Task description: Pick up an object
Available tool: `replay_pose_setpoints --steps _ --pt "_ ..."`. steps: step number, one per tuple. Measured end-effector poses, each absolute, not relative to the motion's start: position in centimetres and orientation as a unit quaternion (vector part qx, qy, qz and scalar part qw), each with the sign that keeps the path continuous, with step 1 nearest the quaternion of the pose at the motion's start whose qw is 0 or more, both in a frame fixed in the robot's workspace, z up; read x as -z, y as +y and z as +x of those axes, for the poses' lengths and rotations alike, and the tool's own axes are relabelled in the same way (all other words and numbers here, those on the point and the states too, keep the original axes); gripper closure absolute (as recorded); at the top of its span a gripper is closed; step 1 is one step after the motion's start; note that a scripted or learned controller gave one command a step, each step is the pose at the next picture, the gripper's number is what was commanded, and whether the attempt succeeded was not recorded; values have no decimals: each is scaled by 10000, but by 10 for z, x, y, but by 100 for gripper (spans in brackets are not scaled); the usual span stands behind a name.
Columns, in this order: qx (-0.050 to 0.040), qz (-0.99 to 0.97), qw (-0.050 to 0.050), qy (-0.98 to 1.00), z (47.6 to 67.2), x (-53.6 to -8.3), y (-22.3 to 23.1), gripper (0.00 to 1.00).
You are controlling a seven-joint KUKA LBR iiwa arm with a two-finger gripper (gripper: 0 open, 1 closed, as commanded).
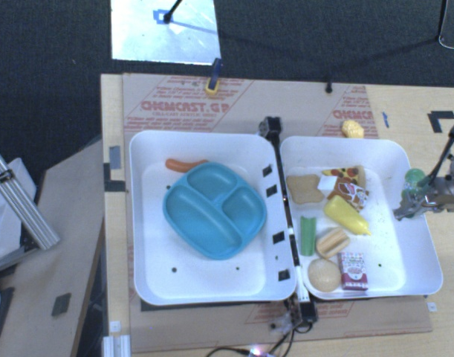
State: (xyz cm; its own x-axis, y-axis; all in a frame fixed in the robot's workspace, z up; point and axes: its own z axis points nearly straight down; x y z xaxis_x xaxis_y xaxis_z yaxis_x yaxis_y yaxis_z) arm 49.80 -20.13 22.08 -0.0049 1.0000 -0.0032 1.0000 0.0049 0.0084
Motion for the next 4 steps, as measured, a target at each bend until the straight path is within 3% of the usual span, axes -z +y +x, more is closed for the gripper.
replay_pose_setpoints --steps 1,4 --pt "-8 7053 17 7089 499 -225 -201 100" --pt "-16 7031 3 7111 544 -233 -41 100"
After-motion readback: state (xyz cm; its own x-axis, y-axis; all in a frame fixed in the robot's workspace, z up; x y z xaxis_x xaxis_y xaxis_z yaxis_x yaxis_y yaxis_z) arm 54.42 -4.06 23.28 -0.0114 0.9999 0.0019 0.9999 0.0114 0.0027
